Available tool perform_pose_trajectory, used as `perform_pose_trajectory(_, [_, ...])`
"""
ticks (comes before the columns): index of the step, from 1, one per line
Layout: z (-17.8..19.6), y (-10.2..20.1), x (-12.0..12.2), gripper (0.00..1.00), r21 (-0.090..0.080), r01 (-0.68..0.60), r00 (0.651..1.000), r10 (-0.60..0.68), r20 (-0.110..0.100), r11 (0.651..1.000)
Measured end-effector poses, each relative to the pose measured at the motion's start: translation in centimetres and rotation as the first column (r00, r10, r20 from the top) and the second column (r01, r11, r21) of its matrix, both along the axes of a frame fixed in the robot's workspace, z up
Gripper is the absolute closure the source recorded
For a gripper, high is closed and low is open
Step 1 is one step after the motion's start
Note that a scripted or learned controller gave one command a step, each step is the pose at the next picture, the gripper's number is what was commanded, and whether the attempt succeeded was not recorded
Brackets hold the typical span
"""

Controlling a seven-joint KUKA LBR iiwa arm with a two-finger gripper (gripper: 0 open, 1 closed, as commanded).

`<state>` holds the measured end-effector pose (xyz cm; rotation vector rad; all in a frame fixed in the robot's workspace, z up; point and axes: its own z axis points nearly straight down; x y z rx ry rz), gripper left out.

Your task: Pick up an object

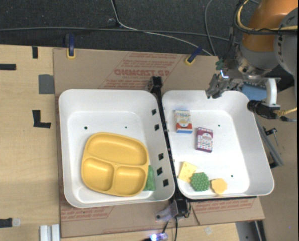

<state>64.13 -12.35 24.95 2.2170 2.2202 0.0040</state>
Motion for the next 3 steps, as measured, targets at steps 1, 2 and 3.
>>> perform_pose_trajectory(1, [-0.4,5.8,-1.0,1.0,0.002,-0.004,1.0,0.004,-0.006,1.0])
perform_pose_trajectory(2, [0.1,11.7,-0.8,1.0,0.003,-0.006,1.0,0.006,-0.006,1.0])
perform_pose_trajectory(3, [-1.5,17.4,-0.3,1.0,0.002,-0.005,1.0,0.005,-0.007,1.0])
